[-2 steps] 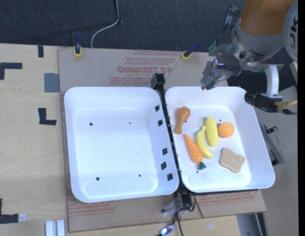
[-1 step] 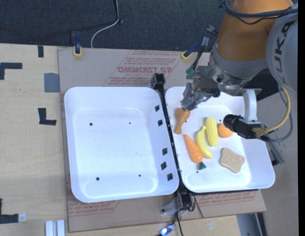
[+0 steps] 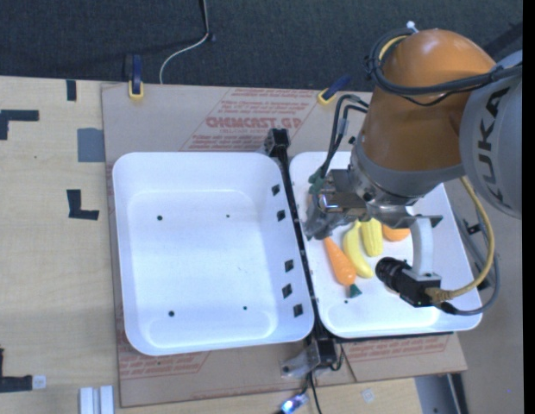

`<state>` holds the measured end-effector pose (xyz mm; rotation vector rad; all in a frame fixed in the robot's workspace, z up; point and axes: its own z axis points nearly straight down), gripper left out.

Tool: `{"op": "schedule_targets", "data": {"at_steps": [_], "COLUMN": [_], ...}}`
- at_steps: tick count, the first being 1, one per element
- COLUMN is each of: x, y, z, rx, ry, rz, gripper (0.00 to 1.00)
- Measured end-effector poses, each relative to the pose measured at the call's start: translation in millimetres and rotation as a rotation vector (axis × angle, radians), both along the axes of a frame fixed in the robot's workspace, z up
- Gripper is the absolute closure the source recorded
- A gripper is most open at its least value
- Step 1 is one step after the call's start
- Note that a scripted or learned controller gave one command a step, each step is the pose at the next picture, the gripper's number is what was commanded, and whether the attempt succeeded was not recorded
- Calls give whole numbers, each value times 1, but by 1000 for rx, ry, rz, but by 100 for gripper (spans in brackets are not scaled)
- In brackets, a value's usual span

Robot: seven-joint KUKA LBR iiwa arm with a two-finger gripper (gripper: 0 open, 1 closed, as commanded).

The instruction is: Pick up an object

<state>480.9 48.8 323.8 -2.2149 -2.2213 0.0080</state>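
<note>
One carrot [image 3: 341, 263], one corn cob [image 3: 371, 236], two bins [image 3: 129, 175].

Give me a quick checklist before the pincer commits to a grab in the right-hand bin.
1. Targets in the right bin: ok. An orange carrot and two yellow pieces lie close together.
2. Pincer over the targets: ok, it sits low by the bin's left wall, next to the carrot.
3. Pincer opening: cannot tell, the wrist hides it.
4. Anything already held: cannot tell.
5. Spacing between targets: not ok, the carrot and yellow pieces touch or nearly touch, so a clean single grab looks unlikely.
6. Another orange item: cannot tell what it is; the arm mostly hides it.
</note>
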Motion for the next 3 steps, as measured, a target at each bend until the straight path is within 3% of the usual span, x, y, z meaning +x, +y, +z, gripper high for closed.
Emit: {"op": "schedule_targets", "data": {"at_steps": [1,2,3], "x": [89,38,63], "y": [0,-7,-5], "z": [133,26,72], "rx": [0,-2,0], "ry": [-24,8,-10], "rz": [1,-3,0], "gripper": [100,100,100]}}
